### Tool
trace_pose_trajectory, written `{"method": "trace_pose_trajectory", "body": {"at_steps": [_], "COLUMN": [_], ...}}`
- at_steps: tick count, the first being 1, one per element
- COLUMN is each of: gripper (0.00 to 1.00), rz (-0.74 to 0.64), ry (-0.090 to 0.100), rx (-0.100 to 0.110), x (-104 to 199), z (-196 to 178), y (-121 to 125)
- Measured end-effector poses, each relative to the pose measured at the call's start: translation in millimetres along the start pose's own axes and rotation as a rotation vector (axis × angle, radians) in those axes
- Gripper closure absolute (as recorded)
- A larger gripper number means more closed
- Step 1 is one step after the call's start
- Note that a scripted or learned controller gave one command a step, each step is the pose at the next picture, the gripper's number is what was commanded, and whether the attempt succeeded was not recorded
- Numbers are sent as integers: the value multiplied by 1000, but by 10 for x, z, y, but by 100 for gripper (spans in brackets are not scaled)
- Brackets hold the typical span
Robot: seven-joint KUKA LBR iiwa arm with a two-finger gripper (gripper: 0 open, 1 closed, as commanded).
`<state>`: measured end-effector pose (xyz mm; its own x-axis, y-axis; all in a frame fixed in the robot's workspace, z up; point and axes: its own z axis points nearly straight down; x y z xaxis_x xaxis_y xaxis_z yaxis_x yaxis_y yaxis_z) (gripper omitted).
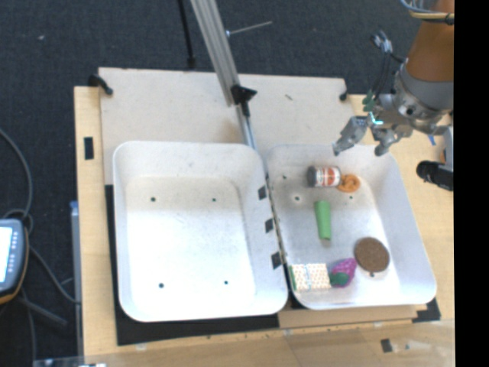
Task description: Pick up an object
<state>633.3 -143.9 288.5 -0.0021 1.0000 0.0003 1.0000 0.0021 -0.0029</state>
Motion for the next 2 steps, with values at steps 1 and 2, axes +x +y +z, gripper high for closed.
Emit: {"method": "trace_pose_trajectory", "body": {"at_steps": [1, 2], "gripper": [0, 0], "rz": [-1, -3], "ry": [-2, -2], "rx": [-5, 0], "x": [-1, 59], "z": [-30, 530], "y": [6, 69]}}
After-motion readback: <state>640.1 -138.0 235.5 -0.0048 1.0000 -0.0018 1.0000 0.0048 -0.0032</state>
